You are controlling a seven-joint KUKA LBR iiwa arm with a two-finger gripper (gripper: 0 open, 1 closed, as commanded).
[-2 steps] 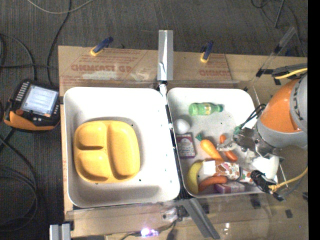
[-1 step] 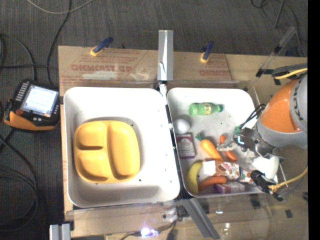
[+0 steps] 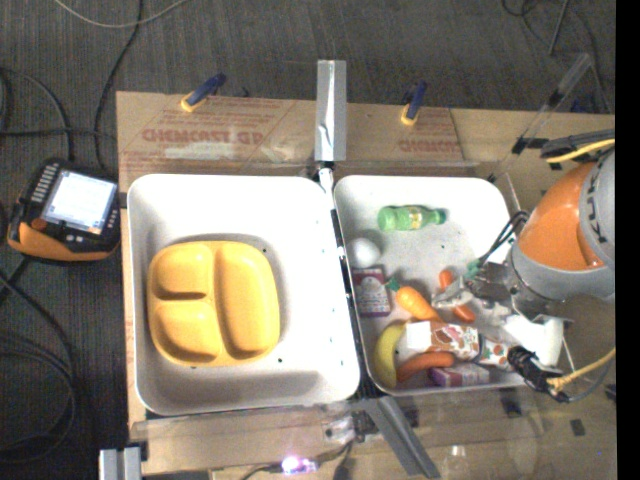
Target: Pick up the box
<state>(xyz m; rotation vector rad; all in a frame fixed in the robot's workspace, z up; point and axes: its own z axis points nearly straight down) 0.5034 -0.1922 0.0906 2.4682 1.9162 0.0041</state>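
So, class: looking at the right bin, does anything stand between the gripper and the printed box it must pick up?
Nothing visible does. The gripper hangs right by the box in the right bin. Neighbours crowd the box, though: a carrot beside it and a banana further left.

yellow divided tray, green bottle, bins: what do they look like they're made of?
Yellow divided tray: likely moulded plastic, smooth with a soft sheen and rounded compartment edges.
Green bottle: probably plastic, glossy with highlights, lying on its side; could be a toy.
Bins: white, matte, thin rounded walls, probably plastic, though painted metal can't be ruled out.
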